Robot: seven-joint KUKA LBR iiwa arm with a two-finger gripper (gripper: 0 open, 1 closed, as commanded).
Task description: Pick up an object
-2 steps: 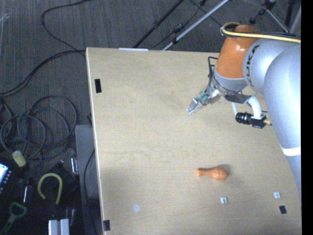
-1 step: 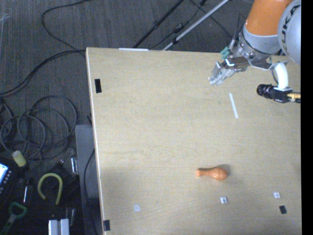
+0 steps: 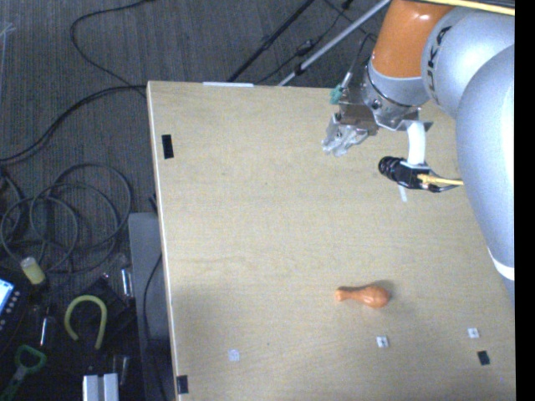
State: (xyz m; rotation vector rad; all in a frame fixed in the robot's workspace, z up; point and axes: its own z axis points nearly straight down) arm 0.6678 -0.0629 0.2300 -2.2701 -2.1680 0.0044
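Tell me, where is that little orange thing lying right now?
The orange thing lies on the tan bench top, toward the lower right of the camera view, well below the robot's hand and just above a few small markers near the bottom edge.

Soft, even light falls from above on my pale wooden bench top (image 3: 276,224), which reads moderately bright, while the dark grey carpeted floor (image 3: 75,48) to the left stays dim and grainy. A broad, faint shadow darkens the near left part of the bench. My large grey arm casing (image 3: 489,140) on the right is washed out, nearly white with glare, and soft-edged because it sits close to the lens. My orange wrist band (image 3: 401,32) shows a mild sheen. My silver two-finger gripper (image 3: 341,140) is slightly blurred, its details smeared. The small orange pear-shaped object (image 3: 364,295) casts a thin shadow just beneath it. The whole frame is low in resolution and noisy.
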